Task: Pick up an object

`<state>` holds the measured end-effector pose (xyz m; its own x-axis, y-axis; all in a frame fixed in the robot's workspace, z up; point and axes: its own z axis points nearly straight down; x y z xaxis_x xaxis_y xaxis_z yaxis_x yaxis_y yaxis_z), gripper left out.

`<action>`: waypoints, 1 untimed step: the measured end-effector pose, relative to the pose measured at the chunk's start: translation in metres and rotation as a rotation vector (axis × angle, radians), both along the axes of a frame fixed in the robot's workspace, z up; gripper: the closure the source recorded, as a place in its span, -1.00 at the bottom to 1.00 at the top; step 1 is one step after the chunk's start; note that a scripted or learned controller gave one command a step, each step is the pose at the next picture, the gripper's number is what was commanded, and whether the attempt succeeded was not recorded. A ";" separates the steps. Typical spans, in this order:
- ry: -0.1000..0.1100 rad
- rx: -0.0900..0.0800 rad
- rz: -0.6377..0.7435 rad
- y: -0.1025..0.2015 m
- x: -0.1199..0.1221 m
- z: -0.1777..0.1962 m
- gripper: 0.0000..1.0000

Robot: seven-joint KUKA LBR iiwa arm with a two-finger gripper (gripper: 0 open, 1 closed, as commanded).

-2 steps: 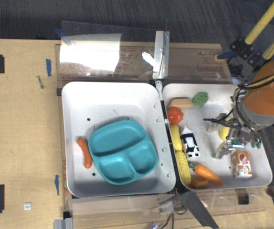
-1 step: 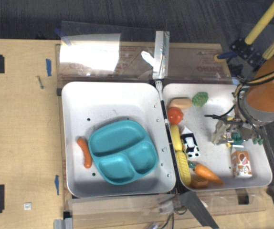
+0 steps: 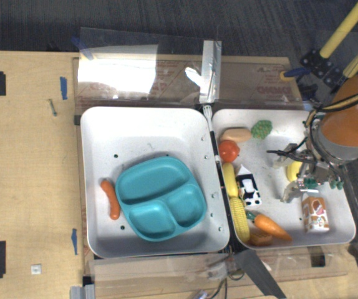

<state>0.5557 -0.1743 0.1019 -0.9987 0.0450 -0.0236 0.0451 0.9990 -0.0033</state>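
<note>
Tool (image 3: 296, 182) hovers low in the right bin (image 3: 347, 229) near the yellow item (image 3: 293, 170); finger state indeterminable; nothing lifted yet.

The arm (image 3: 347, 126) is cut off by the right edge of the view, so just its orange band and part of the wrist show. Below it the claw (image 3: 300, 182) is a dark tangle of cables and metal, too small and blurred to tell how its fingers stand. A yellow thing (image 3: 293, 170) is partly hidden behind it, perhaps a banana. By the right bin's (image 3: 347, 229) near edge, the corn cob's (image 3: 240, 220) tip slips under the carrot (image 3: 269, 226). The small carton's (image 3: 315, 213) print is too blurred to read.
</note>
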 end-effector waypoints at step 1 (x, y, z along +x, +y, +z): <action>0.013 0.002 0.005 -0.002 0.003 -0.013 -1.00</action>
